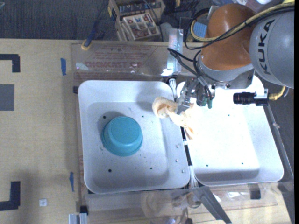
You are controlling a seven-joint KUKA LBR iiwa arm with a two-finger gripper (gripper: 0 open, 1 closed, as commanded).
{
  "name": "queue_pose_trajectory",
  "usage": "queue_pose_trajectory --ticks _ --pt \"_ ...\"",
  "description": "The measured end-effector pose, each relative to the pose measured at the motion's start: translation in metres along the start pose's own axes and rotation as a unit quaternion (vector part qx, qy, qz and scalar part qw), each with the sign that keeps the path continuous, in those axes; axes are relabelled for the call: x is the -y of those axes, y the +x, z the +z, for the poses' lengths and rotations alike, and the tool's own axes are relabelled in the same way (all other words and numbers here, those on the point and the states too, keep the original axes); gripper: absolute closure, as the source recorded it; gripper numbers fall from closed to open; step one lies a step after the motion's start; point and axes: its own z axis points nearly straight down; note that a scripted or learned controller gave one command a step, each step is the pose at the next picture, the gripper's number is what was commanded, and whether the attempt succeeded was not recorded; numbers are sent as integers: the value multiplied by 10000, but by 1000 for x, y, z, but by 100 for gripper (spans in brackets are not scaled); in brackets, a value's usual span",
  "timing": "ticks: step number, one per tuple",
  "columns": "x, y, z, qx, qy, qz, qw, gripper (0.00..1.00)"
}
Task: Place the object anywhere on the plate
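A round teal plate (122,135) lies in the left bin, left of its middle. A pale yellow, floppy object (170,111) hangs over the ridge between the two bins, near their far end. My gripper (183,104) reaches down from the right and is shut on the upper part of that object, whose lower end droops toward the right bin. The object is up and to the right of the plate, well apart from it.
The left bin (93,97) and the right bin (243,148) stand side by side. The grey arm with its orange band (229,36) looms over the right bin's far edge. A clear plastic panel (121,62) lies behind the left bin.
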Motion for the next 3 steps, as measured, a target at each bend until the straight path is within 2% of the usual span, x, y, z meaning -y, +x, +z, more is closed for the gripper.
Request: queue_pose_trajectory --ticks 1,2,3 --pt "-23 49 6 1 -4 -1622 9868 100" --pt "-38 95 0 -4 -1 -1630 9866 100" --pt "-37 95 0 -2 -2 -1627 9867 0"
